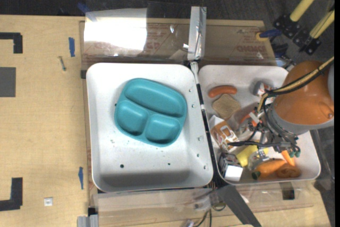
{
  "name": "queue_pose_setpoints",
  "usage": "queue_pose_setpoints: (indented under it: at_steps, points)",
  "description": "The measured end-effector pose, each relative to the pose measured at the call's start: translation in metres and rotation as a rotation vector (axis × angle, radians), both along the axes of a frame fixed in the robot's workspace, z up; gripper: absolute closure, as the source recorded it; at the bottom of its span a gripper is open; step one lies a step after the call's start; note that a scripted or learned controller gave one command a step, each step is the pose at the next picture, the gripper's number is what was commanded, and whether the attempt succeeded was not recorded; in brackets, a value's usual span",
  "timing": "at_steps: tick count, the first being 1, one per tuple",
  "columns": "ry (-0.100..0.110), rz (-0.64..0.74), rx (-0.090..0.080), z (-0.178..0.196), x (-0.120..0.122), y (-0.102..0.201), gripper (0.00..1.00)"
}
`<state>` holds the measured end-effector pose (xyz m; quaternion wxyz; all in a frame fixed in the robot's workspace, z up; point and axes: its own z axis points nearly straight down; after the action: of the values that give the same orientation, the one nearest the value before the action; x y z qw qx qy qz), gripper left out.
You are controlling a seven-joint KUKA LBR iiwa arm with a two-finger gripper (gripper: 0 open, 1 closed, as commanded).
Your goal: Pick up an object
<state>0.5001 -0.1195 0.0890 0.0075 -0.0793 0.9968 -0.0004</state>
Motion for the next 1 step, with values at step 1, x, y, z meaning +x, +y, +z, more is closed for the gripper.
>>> queue_pose_setpoints:
  at_steps: [1]
  points:
    - [0.002,-0.013,0.001,-0.0002,0.1135,0.0292,0.0]
